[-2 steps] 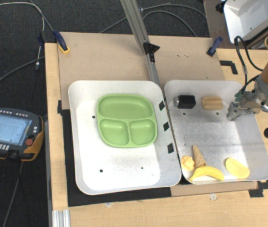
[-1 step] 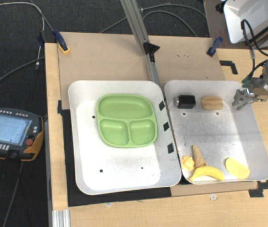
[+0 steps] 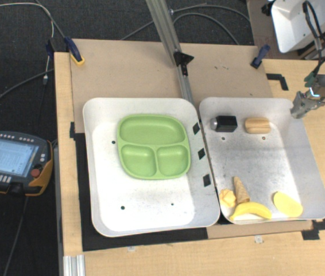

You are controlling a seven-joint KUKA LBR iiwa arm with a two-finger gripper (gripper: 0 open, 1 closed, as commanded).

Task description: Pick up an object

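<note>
Nearest me, along the front wall of the right bin [image 3: 317, 203], I see a banana [image 3: 250, 211], a cone-shaped piece [image 3: 240, 189] leaning over it, and a yellow disc [image 3: 287, 204]. The left bin [image 3: 102, 171] holds a green divided plate [image 3: 153, 146]. Farther back in the right bin lie a black block [image 3: 225, 123] and a tan block [image 3: 257, 126], close together. The gripper [image 3: 303, 103] hangs over the bin's far right corner, near the tan block but clear of it; I cannot tell its grip state.
</note>
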